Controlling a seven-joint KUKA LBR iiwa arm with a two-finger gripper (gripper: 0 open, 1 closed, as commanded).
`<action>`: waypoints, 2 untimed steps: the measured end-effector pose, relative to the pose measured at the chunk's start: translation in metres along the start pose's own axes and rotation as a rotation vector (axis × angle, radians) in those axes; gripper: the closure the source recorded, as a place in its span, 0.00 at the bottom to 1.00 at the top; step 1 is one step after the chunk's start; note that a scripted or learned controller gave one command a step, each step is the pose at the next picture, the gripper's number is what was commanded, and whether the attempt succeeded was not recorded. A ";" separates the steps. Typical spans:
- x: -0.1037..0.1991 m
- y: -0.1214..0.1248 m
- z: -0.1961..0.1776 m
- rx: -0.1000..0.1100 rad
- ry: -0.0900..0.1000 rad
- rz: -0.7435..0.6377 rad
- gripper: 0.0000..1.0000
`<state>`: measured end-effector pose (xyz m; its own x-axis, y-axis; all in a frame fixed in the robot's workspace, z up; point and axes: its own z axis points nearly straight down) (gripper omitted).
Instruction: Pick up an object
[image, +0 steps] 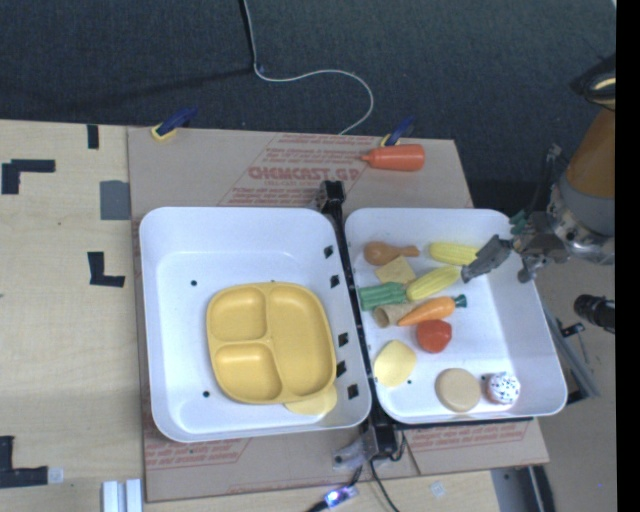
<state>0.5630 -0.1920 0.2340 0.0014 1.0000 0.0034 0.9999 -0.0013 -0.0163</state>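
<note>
The right bin (520, 330) holds several toy foods: a brown drumstick (385, 252), two corn cobs (452, 253) (432, 282), a tan block (397, 272), a green vegetable (382, 295), a carrot (428, 310), a red tomato (433, 337), a yellow lemon (395, 363), a tan bun (458, 390) and a white dotted ball (502, 388). My gripper (503, 265) hangs over the bin's upper right part, just right of the upper corn cob. It is open, with nothing between its fingers.
In the left bin (165, 300) lies a yellow divided plate (270, 340), with a yellow piece (312, 403) poking out below it. An orange toy (395, 157) rests on the cardboard behind the bins. A white cable (330, 75) loops at the back.
</note>
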 end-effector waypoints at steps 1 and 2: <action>0.000 0.002 -0.006 -0.010 -0.003 -0.003 0.00; 0.011 0.002 0.052 -0.005 -0.001 -0.003 0.00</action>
<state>0.5637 -0.1805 0.1821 -0.0020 1.0000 0.0027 0.9999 0.0020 -0.0113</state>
